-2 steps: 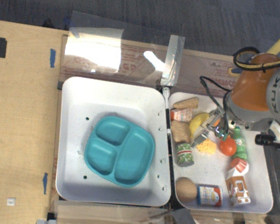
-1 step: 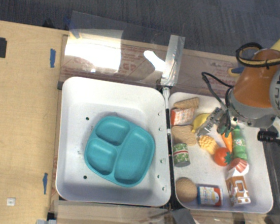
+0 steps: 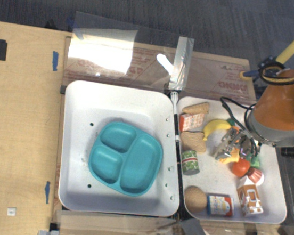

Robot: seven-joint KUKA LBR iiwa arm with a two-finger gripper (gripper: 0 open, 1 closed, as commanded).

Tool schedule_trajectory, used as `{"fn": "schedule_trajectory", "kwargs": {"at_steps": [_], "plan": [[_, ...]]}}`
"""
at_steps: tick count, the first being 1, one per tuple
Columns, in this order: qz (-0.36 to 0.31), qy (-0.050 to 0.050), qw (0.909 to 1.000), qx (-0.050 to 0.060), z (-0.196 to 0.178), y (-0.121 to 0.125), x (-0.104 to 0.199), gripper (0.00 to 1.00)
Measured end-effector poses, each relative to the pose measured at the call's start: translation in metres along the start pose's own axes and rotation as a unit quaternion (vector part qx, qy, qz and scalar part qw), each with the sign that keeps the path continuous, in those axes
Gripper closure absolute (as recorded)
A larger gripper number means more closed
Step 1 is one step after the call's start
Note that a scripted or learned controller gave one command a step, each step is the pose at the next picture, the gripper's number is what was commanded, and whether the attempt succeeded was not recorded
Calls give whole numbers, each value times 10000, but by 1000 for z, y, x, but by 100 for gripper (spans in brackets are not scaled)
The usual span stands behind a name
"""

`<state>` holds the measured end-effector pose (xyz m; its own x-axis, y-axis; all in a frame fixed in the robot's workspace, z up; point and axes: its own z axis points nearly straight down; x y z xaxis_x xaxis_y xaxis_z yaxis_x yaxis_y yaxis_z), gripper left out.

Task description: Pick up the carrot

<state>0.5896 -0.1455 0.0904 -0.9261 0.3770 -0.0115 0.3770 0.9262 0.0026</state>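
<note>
Though finger state cannot be told, gripper (image 3: 233, 147) low in right bin (image 3: 277, 209), beside banana (image 3: 216, 128)

Wooden bench (image 3: 12, 123) bears two white bins (image 3: 79, 100)

Carrot (image 3: 241, 167): small, stubby, orange-red, glossy like a plastic toy. Green bit at its upper right end, toward the arm's side of the picture. Lying on the white floor of the right bin (image 3: 212, 175), low and flat, not lifted. Sits just beside the hand (image 3: 230, 148), slightly nearer the camera and to the right of it as seen from above. Close enough to the hand's lower edge that touching or apart cannot be told. Not visibly clasped. Rounded end turned toward the left bin, green end tilted away and up in the picture. Shape partly foreshortened, so true length hard to judge. Surface clean and whole.
</note>
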Motion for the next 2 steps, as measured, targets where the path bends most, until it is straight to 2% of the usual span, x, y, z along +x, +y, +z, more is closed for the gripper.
{"fn": "schedule_trajectory", "kwargs": {"at_steps": [1, 2], "plan": [[-1244, 41, 9922, -1, -2, -12, 65, 100], [-1243, 44, 9922, -1, -2, -12, 65, 0]]}}
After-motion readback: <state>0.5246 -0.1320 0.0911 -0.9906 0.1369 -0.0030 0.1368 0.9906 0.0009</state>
